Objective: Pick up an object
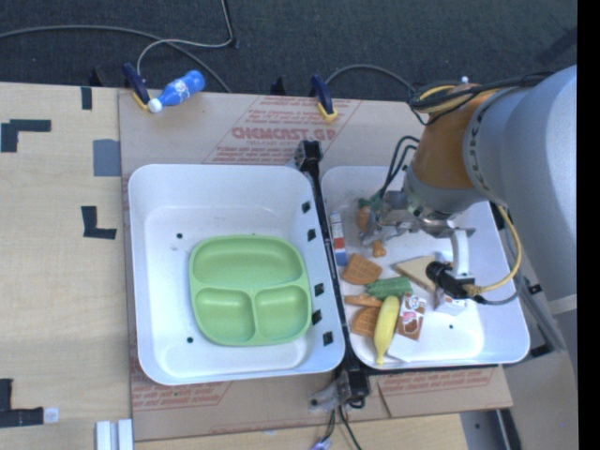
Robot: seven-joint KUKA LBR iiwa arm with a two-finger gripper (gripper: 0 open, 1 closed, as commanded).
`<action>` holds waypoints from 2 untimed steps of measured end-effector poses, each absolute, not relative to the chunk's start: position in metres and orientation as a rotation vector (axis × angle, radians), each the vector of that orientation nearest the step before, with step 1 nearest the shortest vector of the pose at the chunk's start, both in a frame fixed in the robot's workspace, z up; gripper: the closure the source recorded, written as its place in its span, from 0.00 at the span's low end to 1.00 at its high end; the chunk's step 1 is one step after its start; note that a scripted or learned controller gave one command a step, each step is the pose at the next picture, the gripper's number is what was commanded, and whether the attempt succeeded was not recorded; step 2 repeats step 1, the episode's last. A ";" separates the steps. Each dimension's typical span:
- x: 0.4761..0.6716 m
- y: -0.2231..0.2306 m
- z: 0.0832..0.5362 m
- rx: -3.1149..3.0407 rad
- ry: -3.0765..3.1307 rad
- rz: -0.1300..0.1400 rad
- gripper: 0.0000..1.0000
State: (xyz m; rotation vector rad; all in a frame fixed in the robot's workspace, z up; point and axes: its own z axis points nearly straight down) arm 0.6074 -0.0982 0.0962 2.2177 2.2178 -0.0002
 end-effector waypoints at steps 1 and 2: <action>0.563 -0.053 0.185 2.219 2.224 0.001 1.00; 0.563 -0.053 0.185 2.219 2.224 0.001 1.00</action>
